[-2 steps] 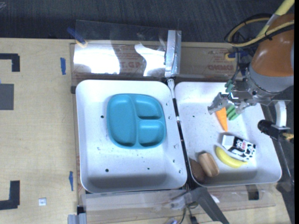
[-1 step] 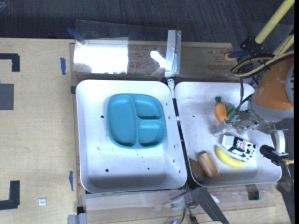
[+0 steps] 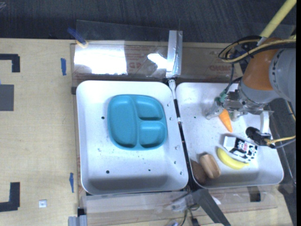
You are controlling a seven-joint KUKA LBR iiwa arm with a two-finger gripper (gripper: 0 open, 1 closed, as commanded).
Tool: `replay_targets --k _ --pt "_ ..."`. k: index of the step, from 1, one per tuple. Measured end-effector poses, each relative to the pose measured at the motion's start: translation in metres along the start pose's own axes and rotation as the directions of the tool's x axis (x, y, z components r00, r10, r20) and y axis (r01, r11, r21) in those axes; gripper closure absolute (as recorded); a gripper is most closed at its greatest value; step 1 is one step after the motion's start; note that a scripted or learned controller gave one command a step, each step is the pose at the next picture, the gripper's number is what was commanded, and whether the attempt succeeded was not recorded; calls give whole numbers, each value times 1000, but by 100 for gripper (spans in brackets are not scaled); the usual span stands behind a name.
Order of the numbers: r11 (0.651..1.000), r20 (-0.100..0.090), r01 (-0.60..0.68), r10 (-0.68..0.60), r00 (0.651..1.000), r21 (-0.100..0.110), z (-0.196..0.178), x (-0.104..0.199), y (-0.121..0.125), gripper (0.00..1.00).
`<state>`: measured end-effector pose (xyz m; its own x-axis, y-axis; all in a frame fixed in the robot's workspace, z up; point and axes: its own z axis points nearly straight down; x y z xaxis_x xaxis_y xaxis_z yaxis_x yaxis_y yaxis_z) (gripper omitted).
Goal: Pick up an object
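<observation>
Nearest the lens: brown bread roll, pressed into front-left corner of right bin, touching dividing rim. Just beside it, yellow banana, curved along front wall, touching black-and-white printed box. Orange carrot, mid-bin, tilted, directly under gripper; finger state impossible to tell, nothing seen pinched. Open floor along right bin's left half and back edge. Left bin: blue divided tray centred, bare margin on all sides. Arm entered over right bin's right rim.
</observation>
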<state>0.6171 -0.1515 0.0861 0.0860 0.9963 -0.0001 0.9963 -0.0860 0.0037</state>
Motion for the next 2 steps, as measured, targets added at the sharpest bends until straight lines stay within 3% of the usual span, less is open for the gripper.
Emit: replay_targets --k 1,2 --pt "999 0 45 -45 999 -8 -104 36 -39 0" --pt "990 2 138 -138 990 -4 -2 -5 -20 0"
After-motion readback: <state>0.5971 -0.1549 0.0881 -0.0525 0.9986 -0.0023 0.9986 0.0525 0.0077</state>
